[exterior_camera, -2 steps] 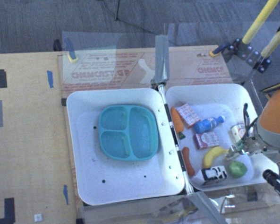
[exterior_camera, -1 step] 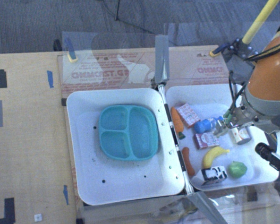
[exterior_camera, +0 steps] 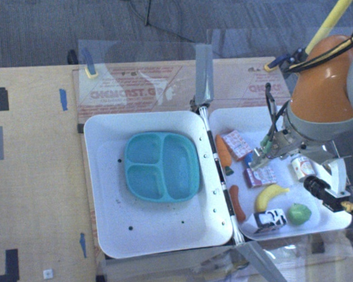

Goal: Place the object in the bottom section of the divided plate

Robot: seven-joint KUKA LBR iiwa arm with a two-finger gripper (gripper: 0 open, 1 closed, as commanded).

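Teal divided plate (exterior_camera: 162, 167), white bins (exterior_camera: 110, 231), yellow banana (exterior_camera: 269, 195), green apple (exterior_camera: 299, 213), orange carrot (exterior_camera: 224, 152), red-and-white checked packets (exterior_camera: 237, 143)

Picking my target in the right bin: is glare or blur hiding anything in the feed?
Camera view: lighting even, shadows soft; small items like the banana and carrot read slightly soft but distinct; the teal divided plate is clear; the gripper looks blurred, fingers indistinct.

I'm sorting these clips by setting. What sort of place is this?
Probably a robot lab test bench, not a home kitchen: a robot arm over two white bins, toy food such as a banana, and tape marks on the bench.
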